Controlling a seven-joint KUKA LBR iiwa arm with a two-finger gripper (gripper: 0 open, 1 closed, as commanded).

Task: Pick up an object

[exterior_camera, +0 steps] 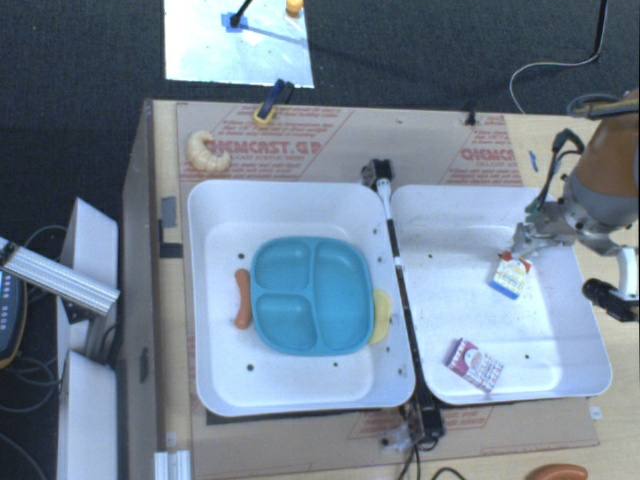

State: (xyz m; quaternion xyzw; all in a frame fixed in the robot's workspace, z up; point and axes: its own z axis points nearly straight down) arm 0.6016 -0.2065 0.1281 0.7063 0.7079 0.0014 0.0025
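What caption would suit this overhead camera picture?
Gripper poised over a small carton in the right bin; blue tray in the left.

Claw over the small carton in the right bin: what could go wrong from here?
The claw sits at the top corner of the blue-and-white carton, so a grasp there may pinch only an edge and slip. The carton lies tilted near the right bin's far side; a push could skid it across the smooth floor. A sideways shove might also knock it toward the red-and-white packet.

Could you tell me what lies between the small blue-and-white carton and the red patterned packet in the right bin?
In the camera view, bare white bin floor separates the carton from the packet.
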